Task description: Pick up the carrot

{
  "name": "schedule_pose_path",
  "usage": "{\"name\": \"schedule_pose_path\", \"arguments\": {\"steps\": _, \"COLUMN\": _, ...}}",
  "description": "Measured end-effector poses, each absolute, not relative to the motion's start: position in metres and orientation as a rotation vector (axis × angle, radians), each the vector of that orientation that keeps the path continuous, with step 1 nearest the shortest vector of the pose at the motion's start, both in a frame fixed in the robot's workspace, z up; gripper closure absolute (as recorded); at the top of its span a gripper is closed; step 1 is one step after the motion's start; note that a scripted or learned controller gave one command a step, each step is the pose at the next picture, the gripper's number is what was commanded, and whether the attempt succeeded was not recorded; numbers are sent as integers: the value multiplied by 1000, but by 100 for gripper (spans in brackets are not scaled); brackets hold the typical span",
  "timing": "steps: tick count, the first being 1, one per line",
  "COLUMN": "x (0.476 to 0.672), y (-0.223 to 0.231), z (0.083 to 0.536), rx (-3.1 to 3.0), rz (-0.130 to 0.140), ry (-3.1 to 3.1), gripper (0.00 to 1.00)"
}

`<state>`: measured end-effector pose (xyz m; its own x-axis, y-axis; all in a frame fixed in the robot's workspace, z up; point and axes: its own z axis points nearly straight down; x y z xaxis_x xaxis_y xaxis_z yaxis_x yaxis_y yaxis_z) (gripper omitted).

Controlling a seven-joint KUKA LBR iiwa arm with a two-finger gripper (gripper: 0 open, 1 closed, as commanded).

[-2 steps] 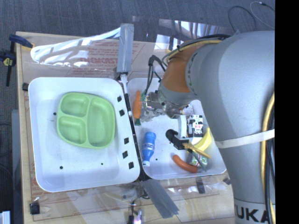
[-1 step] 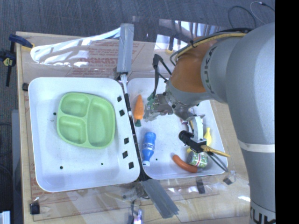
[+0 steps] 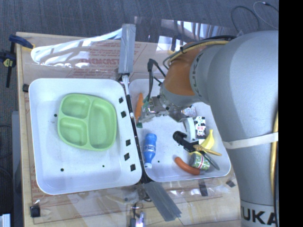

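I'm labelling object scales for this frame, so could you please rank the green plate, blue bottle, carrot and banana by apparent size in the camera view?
1. green plate, clearly largest.
2. blue bottle.
3. carrot and banana: these look alike, and the gripper partly hides the carrot, so I won't rank them.

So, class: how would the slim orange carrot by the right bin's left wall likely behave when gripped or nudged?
The slim orange carrot looks rigid, so it probably won't flop. Its rounded, tapered shape suggests it could roll or swivel if pushed. Lying close against the white bin wall, it may leave the end effector little room on that side.
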<state>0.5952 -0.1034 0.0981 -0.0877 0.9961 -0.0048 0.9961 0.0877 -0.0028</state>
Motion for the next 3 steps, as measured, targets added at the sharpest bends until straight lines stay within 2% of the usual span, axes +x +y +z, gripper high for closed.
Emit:
{"name": "schedule_pose_path", "arguments": {"steps": 2, "x": 634, "y": -121, "z": 90, "rx": 1776, "rz": -102, "ry": 2685, "gripper": 100}}
{"name": "schedule_pose_path", "arguments": {"steps": 3, "x": 571, "y": -24, "z": 193, "rx": 1825, "rz": -1, "ry": 2559, "gripper": 100}}
